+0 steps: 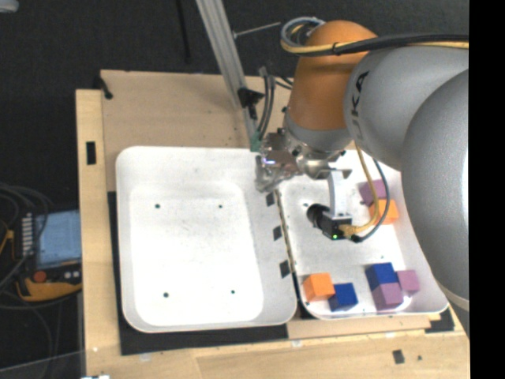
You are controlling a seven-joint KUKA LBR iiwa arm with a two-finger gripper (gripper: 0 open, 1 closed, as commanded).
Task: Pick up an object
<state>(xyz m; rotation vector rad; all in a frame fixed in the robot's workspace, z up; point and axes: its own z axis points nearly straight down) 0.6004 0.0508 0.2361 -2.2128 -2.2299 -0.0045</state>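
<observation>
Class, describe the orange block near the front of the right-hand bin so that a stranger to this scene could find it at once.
Start at the right bin, the one under the grey arm. Along its near edge sits a cluster of small blocks; the orange block is the leftmost, touching a blue block. It is the only orange one there: the others are blue or purple.

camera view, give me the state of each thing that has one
left bin: lies flat on the bench
right bin: holds blocks
orange block: rests touching a blue block
purple blocks: rest by a second blue block
gripper: over the bins' shared edge
</observation>
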